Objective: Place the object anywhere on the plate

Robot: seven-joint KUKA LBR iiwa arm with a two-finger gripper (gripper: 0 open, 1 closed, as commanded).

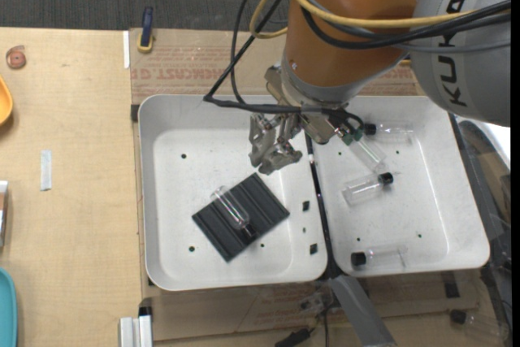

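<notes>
We are looking down on two white bins. In the left bin [162,175], a dark square plate [244,219] is lying near the centre, turned like a diamond. A clear vial [234,210] with a dark cap at its 5 o'clock end is resting across the plate, slanting from 11 to 5 o'clock. We are judging this to be the object the task names, and it is sitting on the plate already, so the placing looks done as far as we can see.

Moving rightward, at about 1 o'clock from the plate, our gripper [270,149] is hanging over the left bin close to the divider between the bins. We are seeing nothing between its fingers, and they are looking parted, with no contact with the vial or the plate. It is standing clear of both.

In the right bin [463,199], three more vials are lying apart from one another: one [388,130] at the bin's 12 o'clock, one [367,186] near its centre, and one [378,258] at 6 o'clock.

What is left, in our judgement, is only for the arm to be drawing away without disturbing the vial; the round glass could be rolling off the flat plate if nudged.
</notes>
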